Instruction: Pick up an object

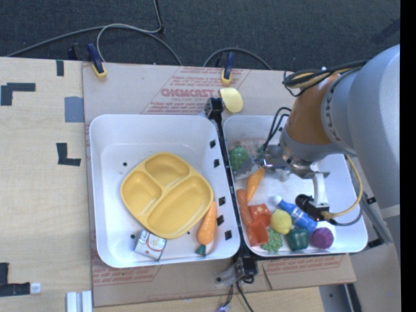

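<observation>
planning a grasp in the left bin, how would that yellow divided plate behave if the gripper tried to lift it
The yellow divided plate looks like moulded plastic, so probably stiff and light for its size. It lies flat and wide in the left bin, so fingers would likely only get a hold at its rim. The carrot leans against its edge and may roll off when the plate moves.

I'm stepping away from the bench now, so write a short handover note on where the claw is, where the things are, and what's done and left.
Claw: low in the right bin, at the top end of an orange carrot; whether it grips is unclear.
Right bin also holds a green vegetable, red block, lemon, blue bottle and purple piece.
Left bin: yellow divided plate, second carrot, small carton.
Done: arm is over the right bin.
Left: confirm a grasp and lift.
</observation>
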`<state>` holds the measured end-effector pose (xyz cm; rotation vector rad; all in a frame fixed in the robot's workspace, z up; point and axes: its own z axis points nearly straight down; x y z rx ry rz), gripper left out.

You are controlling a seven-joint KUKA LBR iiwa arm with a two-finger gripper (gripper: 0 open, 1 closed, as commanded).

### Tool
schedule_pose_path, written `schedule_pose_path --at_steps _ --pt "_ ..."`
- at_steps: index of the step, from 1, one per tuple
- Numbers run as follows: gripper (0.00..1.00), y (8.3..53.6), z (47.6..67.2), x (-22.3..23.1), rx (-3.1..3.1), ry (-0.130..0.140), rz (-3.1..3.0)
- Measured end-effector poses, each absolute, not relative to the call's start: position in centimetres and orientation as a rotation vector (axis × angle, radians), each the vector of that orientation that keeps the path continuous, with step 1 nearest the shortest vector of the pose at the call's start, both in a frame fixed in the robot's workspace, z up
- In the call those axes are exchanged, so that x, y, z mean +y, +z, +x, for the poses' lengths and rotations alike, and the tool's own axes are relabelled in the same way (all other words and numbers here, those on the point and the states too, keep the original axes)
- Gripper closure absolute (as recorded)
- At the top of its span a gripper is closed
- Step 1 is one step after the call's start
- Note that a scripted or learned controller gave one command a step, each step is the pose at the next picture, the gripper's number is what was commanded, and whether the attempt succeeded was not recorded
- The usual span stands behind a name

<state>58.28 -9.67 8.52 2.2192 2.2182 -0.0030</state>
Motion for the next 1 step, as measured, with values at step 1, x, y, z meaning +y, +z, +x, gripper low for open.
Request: schedule_pose_path --at_steps 1 --pt "1.00 9.53 58.33 -9.62 2.219 -0.002 2.217"
